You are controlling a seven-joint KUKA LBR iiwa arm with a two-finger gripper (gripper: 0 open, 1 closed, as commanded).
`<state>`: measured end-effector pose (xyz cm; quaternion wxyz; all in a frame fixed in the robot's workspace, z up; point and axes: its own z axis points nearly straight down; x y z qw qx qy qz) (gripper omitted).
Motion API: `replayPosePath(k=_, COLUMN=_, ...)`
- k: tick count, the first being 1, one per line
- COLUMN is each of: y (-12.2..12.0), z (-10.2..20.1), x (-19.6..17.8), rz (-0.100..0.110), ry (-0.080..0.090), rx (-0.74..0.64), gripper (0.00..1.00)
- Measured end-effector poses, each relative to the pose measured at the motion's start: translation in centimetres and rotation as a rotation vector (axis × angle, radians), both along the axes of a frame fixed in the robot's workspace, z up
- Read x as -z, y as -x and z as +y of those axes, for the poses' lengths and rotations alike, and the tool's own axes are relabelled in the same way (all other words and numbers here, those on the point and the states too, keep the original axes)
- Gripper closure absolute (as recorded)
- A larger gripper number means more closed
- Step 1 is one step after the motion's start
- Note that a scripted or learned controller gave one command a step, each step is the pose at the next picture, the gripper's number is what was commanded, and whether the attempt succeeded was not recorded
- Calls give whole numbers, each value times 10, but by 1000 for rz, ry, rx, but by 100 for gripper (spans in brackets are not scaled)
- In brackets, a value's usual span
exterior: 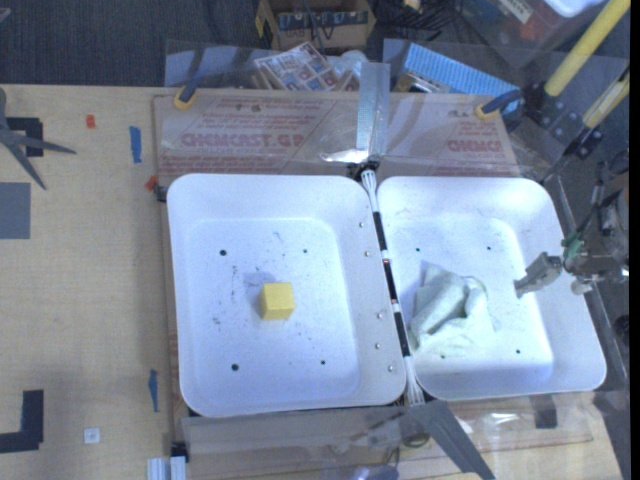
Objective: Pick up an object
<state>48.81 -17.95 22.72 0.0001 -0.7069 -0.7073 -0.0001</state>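
Note:
A small yellow cube (277,300) rests on the floor of the left bin (200,218), a little below its middle. In the right bin (520,208) a crumpled pale cloth-like object (447,306) lies against the left side, close to the divider. My gripper (548,271) reaches in from the right edge and hovers over the right part of the right bin. It is to the right of the pale object and apart from it. Nothing shows in its grasp.
The two white bins sit side by side on a tan bench, joined by a dark seam (385,268). A clear plastic sheet (300,133) lies behind them. Cables and a metal frame (600,218) stand at the right edge. Clutter fills the background.

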Motion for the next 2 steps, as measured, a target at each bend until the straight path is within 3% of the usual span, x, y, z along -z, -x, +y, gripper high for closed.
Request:
replayPosePath(k=1, y=-31, z=-1, x=139, rz=-10, ry=3, rx=41, gripper=0)
replayPosePath(k=2, y=6, z=83, x=138, rz=-10, ry=-1, rx=280, gripper=0)
